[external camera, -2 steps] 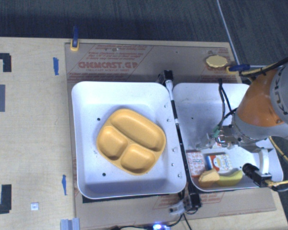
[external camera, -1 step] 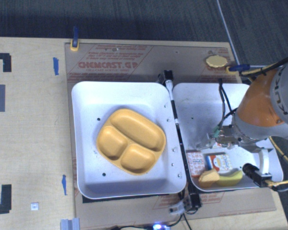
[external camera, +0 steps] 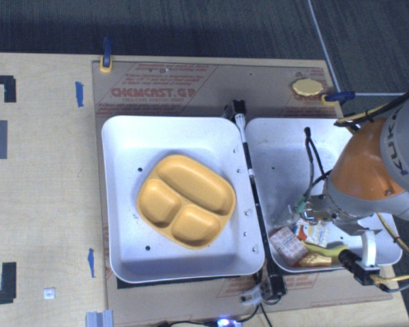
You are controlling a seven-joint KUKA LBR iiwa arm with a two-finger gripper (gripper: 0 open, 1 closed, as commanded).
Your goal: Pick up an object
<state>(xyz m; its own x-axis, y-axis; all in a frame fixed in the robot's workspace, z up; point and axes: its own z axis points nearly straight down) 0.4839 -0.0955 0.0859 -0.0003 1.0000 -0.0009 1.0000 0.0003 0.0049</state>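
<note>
In the camera view, the arm [external camera: 371, 165] reached in from the right and hung low over the right bin [external camera: 276, 148], its orange band covering much of that bin's right half. The pincer [external camera: 313, 216] sat under the wrist, down near the bin's front. Whether it was open or shut could not be told, since the wrist and cables hid it, and nothing could be seen held in it.

The nearest things lay just left of and in front of the pincer, in the front of the right bin: a brownish packet [external camera: 286, 244] to its left front, a small printed carton [external camera: 313, 232] almost beneath it, and a banana [external camera: 327, 253] just in front, its long axis running roughly left to right along the front wall. These were bunched together and touching or nearly so. Which one the pincer was aimed at was unclear. In my judgement the carton or packet was the likeliest target, since they lay closest below it, and only a short drop would be needed.

Well to the pincer's left, the left bin [external camera: 123, 142] held a single yellow tray [external camera: 185, 199] with three hollows, lying near the bin's middle. Both bins rested side by side on the counter [external camera: 41, 182]. A small round disc [external camera: 307, 87] lay on the board behind the right bin, well behind the pincer.
</note>
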